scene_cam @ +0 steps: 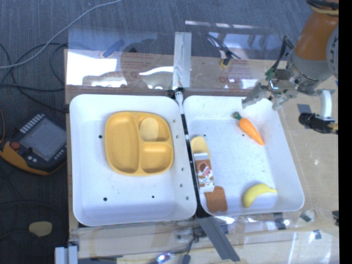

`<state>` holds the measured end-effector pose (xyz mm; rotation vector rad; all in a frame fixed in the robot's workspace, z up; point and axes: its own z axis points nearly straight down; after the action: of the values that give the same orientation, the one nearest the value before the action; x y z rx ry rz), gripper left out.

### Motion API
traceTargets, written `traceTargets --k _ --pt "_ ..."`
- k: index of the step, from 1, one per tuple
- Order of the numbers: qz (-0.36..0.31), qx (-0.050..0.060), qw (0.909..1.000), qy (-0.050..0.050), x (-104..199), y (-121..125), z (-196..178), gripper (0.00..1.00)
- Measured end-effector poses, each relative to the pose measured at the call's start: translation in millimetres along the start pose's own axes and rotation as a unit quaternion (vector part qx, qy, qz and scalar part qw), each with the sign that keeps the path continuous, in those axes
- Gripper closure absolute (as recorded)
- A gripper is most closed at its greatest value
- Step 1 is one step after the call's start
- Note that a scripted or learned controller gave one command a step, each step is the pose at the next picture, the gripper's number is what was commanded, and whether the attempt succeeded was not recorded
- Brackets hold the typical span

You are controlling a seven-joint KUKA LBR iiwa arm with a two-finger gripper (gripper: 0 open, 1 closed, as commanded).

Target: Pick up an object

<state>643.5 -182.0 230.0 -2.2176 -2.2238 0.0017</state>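
**Hovering claw at the right bin's far corner**

Filling the middle of the left bin (82,164), a yellow divided tray (138,142) lies flat. Along the right bin's (286,164) left wall lies a printed packet (202,172), a brown piece (216,199) at its near end. A carrot (250,129) lies toward the far right corner; a banana (258,193) sits near the near right corner. Above the far right corner hangs the gripper (263,96), fingers apart, holding nothing.

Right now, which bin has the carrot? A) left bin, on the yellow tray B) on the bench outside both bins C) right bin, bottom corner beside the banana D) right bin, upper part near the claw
D: the carrot lies in the upper part of the right bin, just below the claw, well apart from the banana at the bottom.
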Motion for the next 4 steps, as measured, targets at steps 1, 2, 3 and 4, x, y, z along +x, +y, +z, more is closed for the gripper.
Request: traceTargets --k 1,2,3,4 --pt "-0.036 -0.001 0.9993 0.0 -19 25 135 0.0" --pt "-0.036 0.0 0.9993 0.0 -19 25 135 0.0" --pt "-0.098 -0.004 0.9952 -0.003 -23 -6 141 0.0" --pt "-0.098 -0.007 0.9952 -0.003 -22 -4 130 1.0"
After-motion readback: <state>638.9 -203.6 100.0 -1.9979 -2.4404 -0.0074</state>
